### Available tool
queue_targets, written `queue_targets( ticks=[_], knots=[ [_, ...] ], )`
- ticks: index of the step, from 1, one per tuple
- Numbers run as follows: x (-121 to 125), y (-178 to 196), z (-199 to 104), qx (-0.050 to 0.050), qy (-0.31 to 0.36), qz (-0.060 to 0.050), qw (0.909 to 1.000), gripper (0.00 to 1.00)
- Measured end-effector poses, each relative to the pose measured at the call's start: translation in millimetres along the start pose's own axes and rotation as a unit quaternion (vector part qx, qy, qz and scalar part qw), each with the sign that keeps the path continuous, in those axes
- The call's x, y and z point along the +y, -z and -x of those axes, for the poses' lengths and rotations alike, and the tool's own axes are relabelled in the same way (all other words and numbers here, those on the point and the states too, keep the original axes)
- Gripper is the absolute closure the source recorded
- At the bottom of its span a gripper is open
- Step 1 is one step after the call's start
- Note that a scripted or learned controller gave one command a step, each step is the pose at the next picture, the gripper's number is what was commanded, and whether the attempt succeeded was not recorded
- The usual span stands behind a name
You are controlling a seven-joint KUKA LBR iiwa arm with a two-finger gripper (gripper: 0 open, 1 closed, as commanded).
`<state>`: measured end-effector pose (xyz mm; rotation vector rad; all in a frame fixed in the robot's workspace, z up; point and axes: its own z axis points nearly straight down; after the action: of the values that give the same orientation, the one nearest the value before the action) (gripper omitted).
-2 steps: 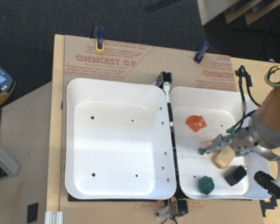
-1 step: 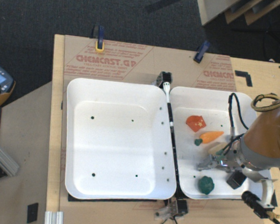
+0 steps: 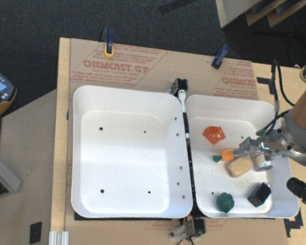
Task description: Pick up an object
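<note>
From above, the gripper (image 3: 250,154) hangs low over the right bin (image 3: 235,108), just beside a tan block (image 3: 239,166) and an orange carrot-like piece (image 3: 224,155); whether it is released or grasping anything cannot be told. In that bin also lie a red object (image 3: 214,134), a green lump (image 3: 224,201) and a black block (image 3: 259,194), 5 things in all. The left bin (image 3: 90,100) sits alongside.

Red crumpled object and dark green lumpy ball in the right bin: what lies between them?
In the camera view, the small orange carrot-shaped toy with a green tip lies between the red object and the green ball.
</note>
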<state>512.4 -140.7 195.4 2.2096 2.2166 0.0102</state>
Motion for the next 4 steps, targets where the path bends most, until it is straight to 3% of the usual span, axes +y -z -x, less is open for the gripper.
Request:
queue_targets(
  ticks=[1,2,3,4],
  knots=[
    [15.6,-56.5,-20.1,0.003,0.000,-0.009,1.0000,0.00],
    [30.5,-106.0,-30.2,-0.003,-0.001,0.001,1.0000,0.00],
    [26.3,-100.4,-33.0,0.001,-0.002,-0.005,1.0000,1.00],
    [26.6,-90.5,-32.8,0.001,-0.002,-0.005,1.0000,1.00]
  ],
)
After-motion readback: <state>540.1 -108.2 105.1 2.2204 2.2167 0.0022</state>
